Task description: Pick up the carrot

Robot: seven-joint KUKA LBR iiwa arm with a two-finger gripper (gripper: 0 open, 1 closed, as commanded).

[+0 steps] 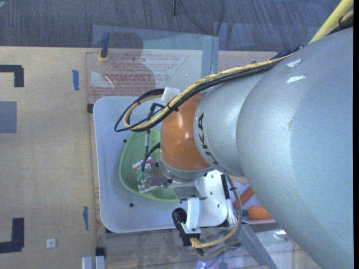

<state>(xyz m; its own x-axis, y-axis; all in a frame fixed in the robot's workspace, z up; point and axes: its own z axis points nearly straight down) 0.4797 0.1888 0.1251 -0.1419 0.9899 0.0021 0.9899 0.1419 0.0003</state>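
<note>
The carrot (259,212) shows as a small orange piece low in the view, peeking out from under the big grey arm, just right of the left bin's lower right corner. Most of it is covered by the arm. My gripper (147,179) hangs below the orange wrist band, over a green bowl (128,164) in the left white bin (109,144). It is well to the left of the carrot. The wrist body hides the gripper's tips.
The arm (280,139) covers the right bin and much of the right half of the view. Black and yellow cables (140,106) loop over the left bin. A taped clear sheet (151,72) lies behind the bin.
</note>
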